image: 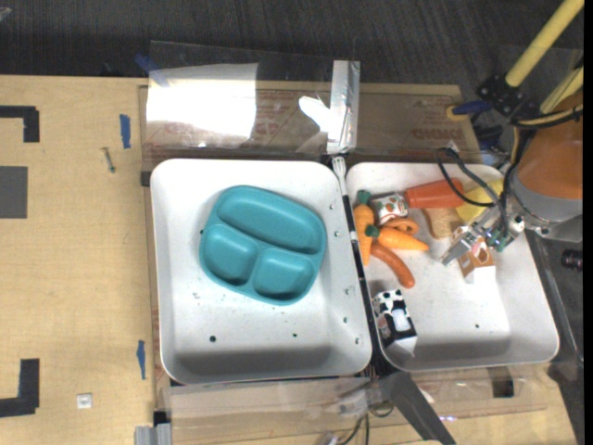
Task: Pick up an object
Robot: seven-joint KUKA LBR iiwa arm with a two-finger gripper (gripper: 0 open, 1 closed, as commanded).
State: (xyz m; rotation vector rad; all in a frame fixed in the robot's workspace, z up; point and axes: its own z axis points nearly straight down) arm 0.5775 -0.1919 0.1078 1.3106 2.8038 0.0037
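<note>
orange carrot (long axis left-right), tip pointing right

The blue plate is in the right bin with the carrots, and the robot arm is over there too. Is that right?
Not quite. The camera view shows the blue plate alone in the left bin. The carrots are in the right bin, and the robot arm does reach over that one.

Arm cut off at right edge.
</note>
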